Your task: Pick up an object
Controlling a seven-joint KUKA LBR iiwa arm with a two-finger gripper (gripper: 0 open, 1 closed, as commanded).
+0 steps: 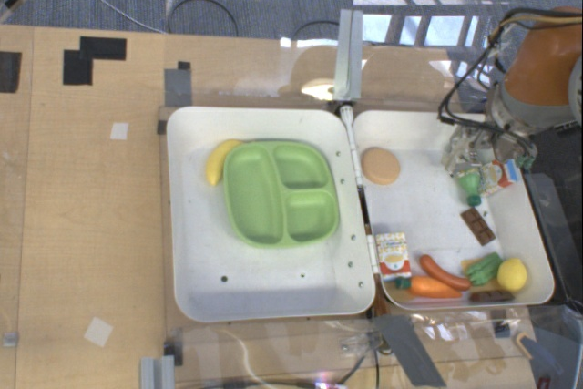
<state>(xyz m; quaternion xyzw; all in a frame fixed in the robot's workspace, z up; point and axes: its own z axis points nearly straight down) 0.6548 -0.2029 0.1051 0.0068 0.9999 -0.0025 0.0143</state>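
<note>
My gripper (469, 164) hangs over the upper right part of the right bin (419, 196), below the orange-banded wrist. A small green object (471, 188) lies right under it, and a red, white and blue carton (506, 174) sits just to its right. Whether the gripper touches either one is unclear. Elsewhere in that bin lie a round tan bun (380, 165), a brown chocolate bar (477, 226), a small juice carton (392, 252), a sausage (444, 272), a carrot (433, 289), a green vegetable (483, 269) and a lemon (512, 274).
The left bin (200, 269) holds a green divided plate (278, 193) with a banana (217, 163) partly tucked under its left edge. A metal post (346, 55) rises behind the divider between the bins. Black cables (465, 87) loop near the wrist.
</note>
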